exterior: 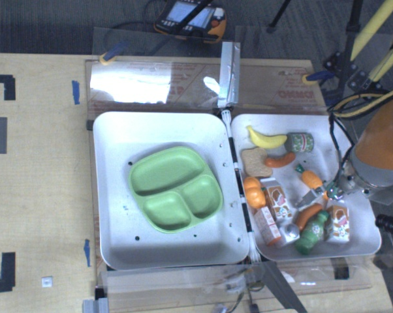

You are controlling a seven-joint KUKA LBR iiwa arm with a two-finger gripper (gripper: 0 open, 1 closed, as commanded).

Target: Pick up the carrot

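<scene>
Two white bins sit side by side on the table; the left bin (111, 175) holds just a green divided plate (175, 188). The carrot (310, 178) lies in the right bin (366, 243) among crowded toy groceries, just beside the pincer (333, 191), whose state I cannot tell.

Bright, even overhead light; glare whitens the clear sheet (141, 83) at the far side; the orange band (382, 139) blurs at right.

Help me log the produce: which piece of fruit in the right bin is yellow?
The banana, curved along the bin's far side; the round fruit by the divider is orange.
</scene>
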